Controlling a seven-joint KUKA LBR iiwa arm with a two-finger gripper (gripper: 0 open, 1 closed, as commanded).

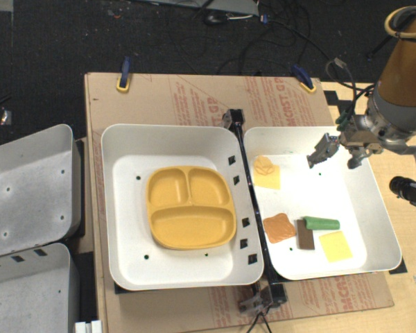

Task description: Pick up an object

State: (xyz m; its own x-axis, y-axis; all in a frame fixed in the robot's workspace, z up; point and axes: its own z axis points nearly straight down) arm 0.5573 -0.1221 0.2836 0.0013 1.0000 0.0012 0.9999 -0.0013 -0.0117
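Gripper (341,151) spread apart and holding nothing above right bin (374,207), yellow cheese slice (267,173) near its left wall, orange piece (279,227), brown block (305,235), green cylinder (322,223), yellow square (335,245) clustered toward front, yellow divided plate (191,207) in left bin (121,186).

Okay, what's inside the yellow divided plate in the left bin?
All three compartments of the yellow divided plate look bare; it sits in the left bin. The bin floor beneath it is covered.

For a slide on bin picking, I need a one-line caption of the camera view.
Gripper open above the right bin, with nothing between its fingers; yellow tray in the left bin.
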